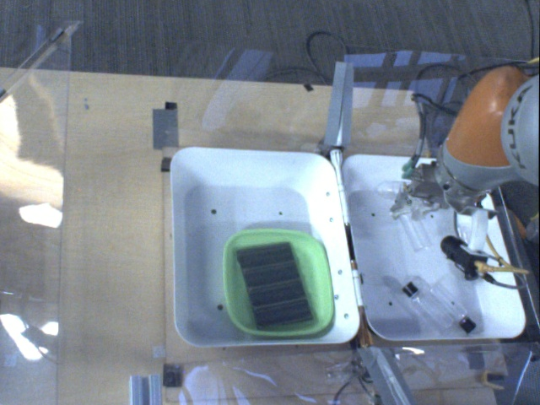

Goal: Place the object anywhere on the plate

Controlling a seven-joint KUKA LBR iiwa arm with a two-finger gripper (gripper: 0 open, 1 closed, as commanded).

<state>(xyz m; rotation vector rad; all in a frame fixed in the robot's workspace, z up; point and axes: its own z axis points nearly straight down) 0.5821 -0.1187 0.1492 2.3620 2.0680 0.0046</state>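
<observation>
Left of the end effector (pixel 415 197), across the divider, one green plate (pixel 239 306) sits in the left bin (pixel 190 226), already carrying one dark ribbed block (pixel 272 285), so the task looks done. Arm hovers above the right bin (pixel 371 310); finger state cannot be told. Two bins on the counter (pixel 93 226).

A wooden bench (pixel 93 251) bears two white bins (pixel 190 251) side by side
</observation>
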